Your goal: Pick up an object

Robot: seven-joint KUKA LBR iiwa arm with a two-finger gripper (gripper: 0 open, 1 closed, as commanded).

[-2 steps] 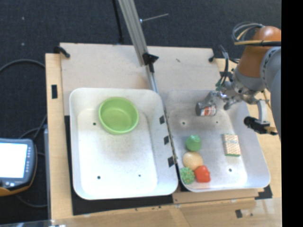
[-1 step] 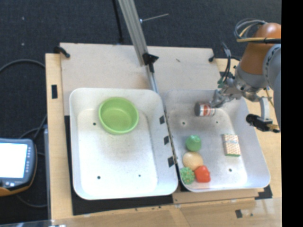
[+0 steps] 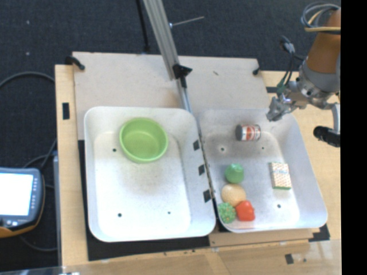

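Claw (image 3: 277, 111) hangs over right bin's (image 3: 304, 171) far right corner, near a small can (image 3: 248, 133) lying on its side; grip state cannot be told. Same bin: green ball (image 3: 234, 173), tan egg-shaped piece (image 3: 233, 193), red piece (image 3: 245, 211), small box (image 3: 280, 175). Left bin (image 3: 143, 211): green bowl (image 3: 143, 140).

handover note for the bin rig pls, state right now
Gripper: above the top right rim of the right bin, nothing seen between its fingers; open or shut not readable from this angle.
Right bin: small can lying on its side near the top, closest to the gripper; green round piece mid-bin; tan egg-shaped item, red item and green knobbly item clustered at the lower left corner; small patterned box on the right.
Left bin: green bowl, upright.
Done: nothing picked yet.
Left: descend, grasp one object, lift.
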